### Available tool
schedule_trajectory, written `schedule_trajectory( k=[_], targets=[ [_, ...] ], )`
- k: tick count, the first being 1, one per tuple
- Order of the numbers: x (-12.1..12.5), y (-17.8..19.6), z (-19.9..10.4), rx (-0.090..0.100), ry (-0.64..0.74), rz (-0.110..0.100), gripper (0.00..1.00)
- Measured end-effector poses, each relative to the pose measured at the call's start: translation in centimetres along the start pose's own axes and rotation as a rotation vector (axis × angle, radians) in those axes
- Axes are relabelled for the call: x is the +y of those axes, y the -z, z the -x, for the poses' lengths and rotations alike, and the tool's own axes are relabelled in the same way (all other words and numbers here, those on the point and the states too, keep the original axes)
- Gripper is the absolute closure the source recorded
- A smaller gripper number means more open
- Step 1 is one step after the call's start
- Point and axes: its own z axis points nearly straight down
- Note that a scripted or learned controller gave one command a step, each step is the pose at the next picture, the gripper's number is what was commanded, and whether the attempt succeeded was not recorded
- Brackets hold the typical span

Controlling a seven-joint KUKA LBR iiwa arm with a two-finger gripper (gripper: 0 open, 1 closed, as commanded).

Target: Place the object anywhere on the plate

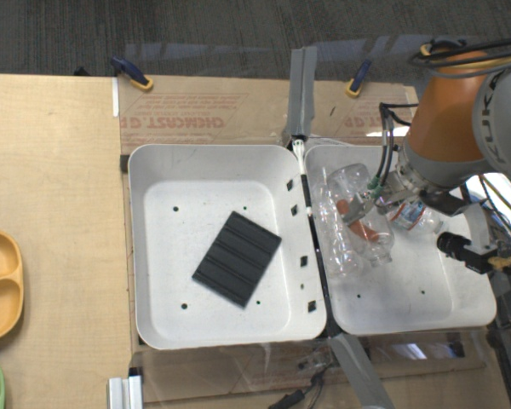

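Black plate (237, 258) mid left bin (153, 177); margins open all round.

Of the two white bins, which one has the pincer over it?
The right shallow white bin, which holds crumpled clear plastic bottles; the pincer hangs above them. The left shallow white bin holds a flat black ribbed rectangle.

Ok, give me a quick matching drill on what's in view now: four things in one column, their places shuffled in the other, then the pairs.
Things:
1. black ridged plate
2. clear plastic bottle
3. yellow divided tray
4. blue clamp

Places:
A. on the wooden bench at the view's left edge
B. in the right bin, beside the gripper
C. on the cardboard's far edge, beyond the left bin
D. lying in the left bin

Pairs: 1-D, 2-B, 3-A, 4-C
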Motion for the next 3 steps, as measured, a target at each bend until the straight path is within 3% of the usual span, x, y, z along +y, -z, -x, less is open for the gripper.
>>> schedule_trajectory(
  k=[1,2,3],
  targets=[
    [0.0,3.1,2.2,0.000,-0.016,0.001,1.00],
    [-0.4,5.7,0.4,-0.001,0.209,0.003,1.00],
    [3.0,6.6,3.7,-0.001,0.373,0.003,1.00]
  ],
)
